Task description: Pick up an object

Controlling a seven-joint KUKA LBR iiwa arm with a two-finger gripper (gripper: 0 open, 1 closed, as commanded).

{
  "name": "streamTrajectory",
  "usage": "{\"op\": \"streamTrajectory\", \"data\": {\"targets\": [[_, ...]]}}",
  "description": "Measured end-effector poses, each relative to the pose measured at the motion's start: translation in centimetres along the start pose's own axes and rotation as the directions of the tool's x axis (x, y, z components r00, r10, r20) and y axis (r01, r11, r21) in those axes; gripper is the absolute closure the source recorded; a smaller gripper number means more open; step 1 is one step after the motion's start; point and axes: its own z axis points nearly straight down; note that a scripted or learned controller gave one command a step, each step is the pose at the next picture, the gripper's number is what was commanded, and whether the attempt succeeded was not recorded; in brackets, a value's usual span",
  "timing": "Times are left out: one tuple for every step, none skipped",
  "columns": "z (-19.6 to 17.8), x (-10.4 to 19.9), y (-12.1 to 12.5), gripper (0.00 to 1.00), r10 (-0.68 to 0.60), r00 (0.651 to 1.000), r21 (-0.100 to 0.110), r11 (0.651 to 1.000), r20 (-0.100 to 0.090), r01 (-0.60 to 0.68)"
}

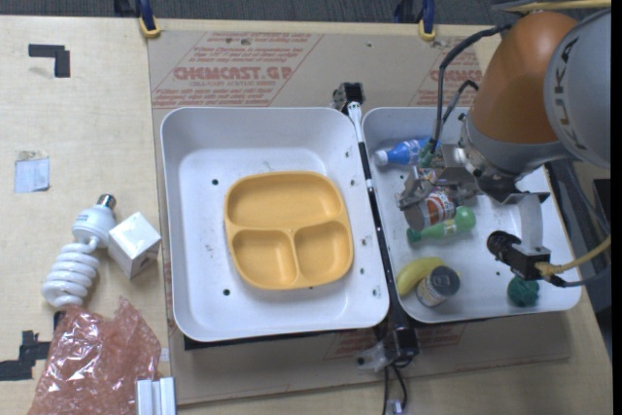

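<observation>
In the right bin we see the pincer low over a red-labelled can — whether it pinches anything we cannot tell. Just beside lie a green bottle, a blue-capped bottle, a banana, a tin and a green ball. The left bin holds a yellow divided plate. The board behind reads "CHEMCAST".

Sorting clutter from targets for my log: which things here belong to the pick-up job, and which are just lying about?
Job:
gripper
green bottle
banana
tin can
blue bottle
green lump
right bin

Lying about:
yellow tray
light bulb
white cube
pink wrap
</observation>
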Motion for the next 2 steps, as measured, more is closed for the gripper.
{"op": "streamTrajectory", "data": {"targets": [[0.0,0.0,0.0,0.00,0.000,1.000,0.000,1.000,0.000,0.000],[5.2,-6.9,0.0,0.00,0.000,1.000,-0.001,1.000,0.000,0.000]]}}
